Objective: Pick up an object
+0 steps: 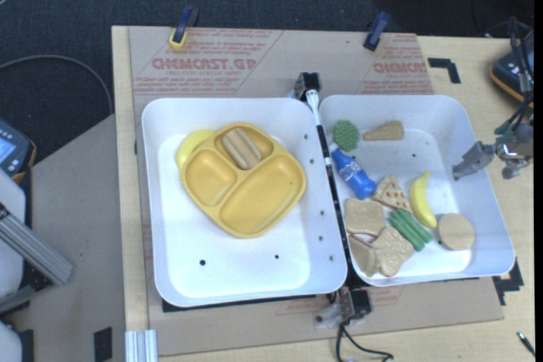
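The small yellow plastic toy banana (pixel 422 199) is seen in the right white bin (pixel 475 263), beside green toy beans (pixel 411 228). Light, stiff and slick, it is best pinched mid-body. The gripper (pixel 477 158) is seen at the bin's right rim; its state cannot be told.

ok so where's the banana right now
The banana lies in the right bin, toward its near right part, between the pizza slice and the round cookie.

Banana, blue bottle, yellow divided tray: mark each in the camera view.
banana (pixel 422 199): camera view, middle of its curved body.
blue bottle (pixel 351 172): camera view, middle of its blue body.
yellow divided tray (pixel 254 201): camera view, floor of its large compartment.
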Robot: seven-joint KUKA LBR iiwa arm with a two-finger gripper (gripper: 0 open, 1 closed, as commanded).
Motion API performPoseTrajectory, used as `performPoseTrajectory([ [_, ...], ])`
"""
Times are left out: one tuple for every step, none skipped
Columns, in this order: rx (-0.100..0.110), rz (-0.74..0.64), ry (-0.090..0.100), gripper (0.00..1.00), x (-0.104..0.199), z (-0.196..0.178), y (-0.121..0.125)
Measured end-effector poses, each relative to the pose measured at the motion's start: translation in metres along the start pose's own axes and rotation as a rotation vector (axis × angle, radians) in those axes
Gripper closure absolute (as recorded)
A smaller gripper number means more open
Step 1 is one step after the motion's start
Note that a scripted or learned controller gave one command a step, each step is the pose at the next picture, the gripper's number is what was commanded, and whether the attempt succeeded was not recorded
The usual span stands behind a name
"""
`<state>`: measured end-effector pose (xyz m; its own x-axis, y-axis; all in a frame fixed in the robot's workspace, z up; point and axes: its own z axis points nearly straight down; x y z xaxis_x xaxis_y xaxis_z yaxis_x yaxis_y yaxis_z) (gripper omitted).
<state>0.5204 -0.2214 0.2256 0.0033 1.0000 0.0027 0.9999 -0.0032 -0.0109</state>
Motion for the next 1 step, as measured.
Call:
performPoseTrajectory([
  [-0.011, -0.003, -0.003, 0.00, 0.0003, -0.0058, 0.0027],
])
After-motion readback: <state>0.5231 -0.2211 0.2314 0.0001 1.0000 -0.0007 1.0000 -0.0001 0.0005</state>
